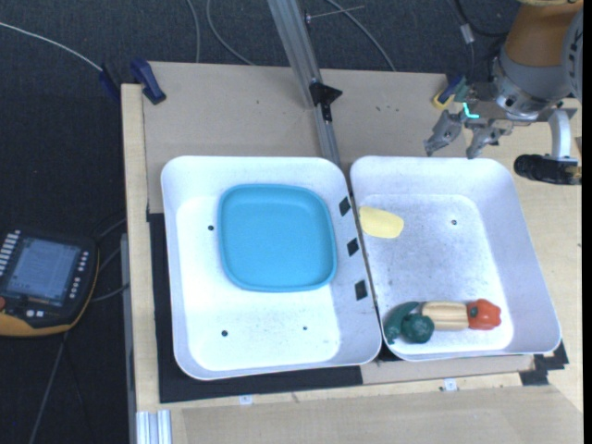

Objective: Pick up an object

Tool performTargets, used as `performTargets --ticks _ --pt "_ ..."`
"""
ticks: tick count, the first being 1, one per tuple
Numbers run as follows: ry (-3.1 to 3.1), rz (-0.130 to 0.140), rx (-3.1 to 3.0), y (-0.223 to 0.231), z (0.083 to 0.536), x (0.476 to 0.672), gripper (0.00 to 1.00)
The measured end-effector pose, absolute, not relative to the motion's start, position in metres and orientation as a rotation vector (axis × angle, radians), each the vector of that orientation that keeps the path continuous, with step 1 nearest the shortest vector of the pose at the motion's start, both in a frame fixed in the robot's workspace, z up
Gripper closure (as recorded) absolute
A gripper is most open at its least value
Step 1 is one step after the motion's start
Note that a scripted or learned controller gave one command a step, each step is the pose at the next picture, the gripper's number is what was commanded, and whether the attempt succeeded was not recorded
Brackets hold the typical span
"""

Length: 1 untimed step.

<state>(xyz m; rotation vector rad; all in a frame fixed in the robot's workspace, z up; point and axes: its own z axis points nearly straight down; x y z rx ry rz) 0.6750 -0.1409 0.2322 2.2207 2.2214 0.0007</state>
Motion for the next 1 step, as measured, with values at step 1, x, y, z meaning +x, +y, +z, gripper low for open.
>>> performTargets --ticks 1 --pt "2.221 0.001 2.221 -0.1409 0.2322 0.6750 0.00"
